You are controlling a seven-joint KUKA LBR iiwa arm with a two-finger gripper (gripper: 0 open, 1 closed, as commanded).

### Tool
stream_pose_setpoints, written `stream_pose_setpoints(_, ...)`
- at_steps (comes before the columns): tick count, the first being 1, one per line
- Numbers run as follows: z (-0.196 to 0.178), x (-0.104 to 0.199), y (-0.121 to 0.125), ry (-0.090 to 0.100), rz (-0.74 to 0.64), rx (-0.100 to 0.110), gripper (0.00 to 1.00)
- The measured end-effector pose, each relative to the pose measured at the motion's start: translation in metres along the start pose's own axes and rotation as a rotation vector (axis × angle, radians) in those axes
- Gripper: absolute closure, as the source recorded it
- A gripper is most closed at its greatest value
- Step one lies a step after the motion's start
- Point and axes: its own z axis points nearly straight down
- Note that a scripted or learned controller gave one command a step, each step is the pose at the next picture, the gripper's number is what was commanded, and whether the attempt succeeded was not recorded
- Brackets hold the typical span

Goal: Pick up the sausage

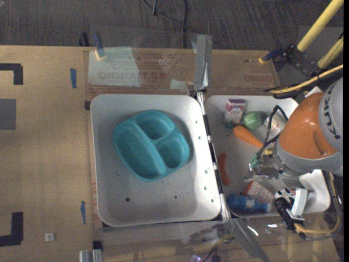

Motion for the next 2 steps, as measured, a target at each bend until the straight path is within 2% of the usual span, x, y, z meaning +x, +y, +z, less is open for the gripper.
stream_pose_setpoints(1,-0.091,0.069,0.046,-0.001,0.568,0.016,1.00)
stream_pose_setpoints(2,-0.008,-0.084,0.016,-0.001,0.709,0.020,1.00)
